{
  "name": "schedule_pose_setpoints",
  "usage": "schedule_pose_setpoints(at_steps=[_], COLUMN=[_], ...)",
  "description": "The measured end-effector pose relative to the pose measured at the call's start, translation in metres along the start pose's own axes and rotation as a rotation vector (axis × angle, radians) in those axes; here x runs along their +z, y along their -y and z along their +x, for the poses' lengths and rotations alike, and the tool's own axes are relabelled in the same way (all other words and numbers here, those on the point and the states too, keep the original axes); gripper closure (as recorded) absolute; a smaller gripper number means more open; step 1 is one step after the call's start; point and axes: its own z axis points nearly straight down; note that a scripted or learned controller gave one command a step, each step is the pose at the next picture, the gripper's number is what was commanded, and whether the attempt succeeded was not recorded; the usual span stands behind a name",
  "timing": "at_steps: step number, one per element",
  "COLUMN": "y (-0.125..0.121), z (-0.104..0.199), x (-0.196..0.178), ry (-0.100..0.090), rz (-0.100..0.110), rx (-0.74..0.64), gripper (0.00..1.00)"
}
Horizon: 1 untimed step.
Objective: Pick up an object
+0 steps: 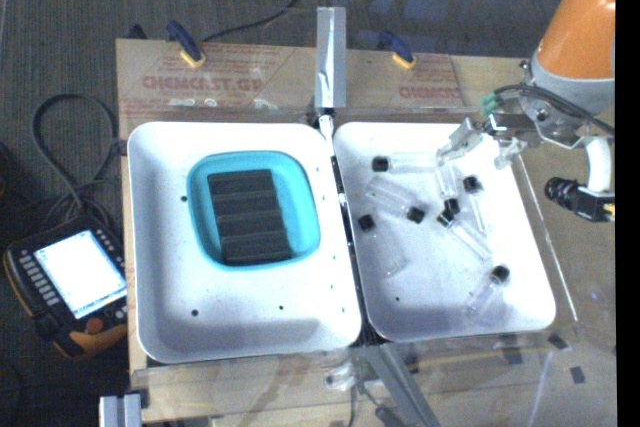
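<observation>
White bins: we see the left bin (150, 215) holding a teal tray (300, 205); right of it, another bin (520, 310) holds clear black-capped vials (487, 285). Claw (480, 140) state unclear.

- The arm (585, 15) enters at the far right, its orange band uppermost and the grey wrist below it.
- The wrist leans leftward and down.
- The gripper (468, 143) reaches out to the left from the wrist, low over the far right part of the scene.
- Its pale fingers (455, 141) look slightly spread, with nothing seen between them.
</observation>
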Motion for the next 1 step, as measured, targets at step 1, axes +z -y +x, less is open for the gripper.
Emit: schedule_pose_setpoints(at_steps=[1], y=[0.0022], z=[-0.0124], x=[0.153], ry=[0.007], rz=[-0.028], rx=[0.03], gripper=[0.0])
